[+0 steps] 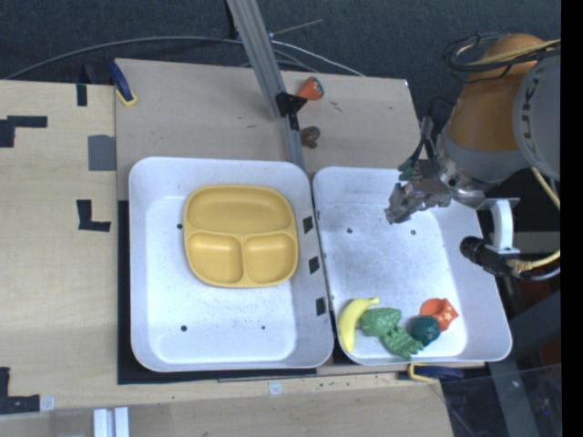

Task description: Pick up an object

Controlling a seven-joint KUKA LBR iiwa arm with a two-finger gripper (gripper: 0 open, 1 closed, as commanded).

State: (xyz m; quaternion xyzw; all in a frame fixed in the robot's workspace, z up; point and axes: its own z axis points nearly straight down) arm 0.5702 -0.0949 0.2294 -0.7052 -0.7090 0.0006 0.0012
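Several small toys lie along the front edge of the right bin (383, 253): a yellow banana (352, 320), a green leafy piece (386, 328), a dark teal ball (424, 329) and an orange-red piece (439, 310). My gripper (398, 209) hangs over the back right part of that bin, well behind the toys and apart from them. Nothing shows between its fingers.
The left bin (155, 271) holds a yellow divided plate (241, 233). A grey metal post (260, 44) slants up from between the bins at the back. A small orange-and-grey object (311, 88) and a brown one (310, 137) rest on the bench behind the bins.
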